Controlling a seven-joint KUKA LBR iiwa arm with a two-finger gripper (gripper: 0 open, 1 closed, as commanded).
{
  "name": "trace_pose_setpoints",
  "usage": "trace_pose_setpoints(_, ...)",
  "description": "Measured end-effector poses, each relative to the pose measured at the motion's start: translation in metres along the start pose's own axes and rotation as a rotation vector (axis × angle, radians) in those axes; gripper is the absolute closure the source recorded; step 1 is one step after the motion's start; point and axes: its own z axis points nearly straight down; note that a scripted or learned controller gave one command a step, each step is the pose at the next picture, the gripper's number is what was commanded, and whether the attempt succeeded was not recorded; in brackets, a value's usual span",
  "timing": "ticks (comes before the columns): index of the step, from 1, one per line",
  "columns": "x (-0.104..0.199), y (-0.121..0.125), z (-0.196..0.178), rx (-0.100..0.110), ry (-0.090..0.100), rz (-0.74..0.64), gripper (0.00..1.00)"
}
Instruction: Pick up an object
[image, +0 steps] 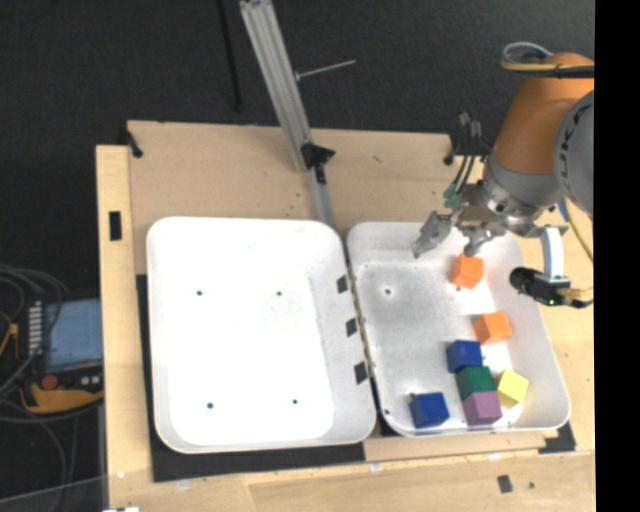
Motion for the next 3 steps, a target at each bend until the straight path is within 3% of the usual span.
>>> trace_pose_setpoints(2,-0.011,-0.002,0.110,0.000,0.000,0.007,0.00)
trace_pose_setpoints(3,-0.012,0.000,0.095,-0.009,0.001,0.011,1.00)
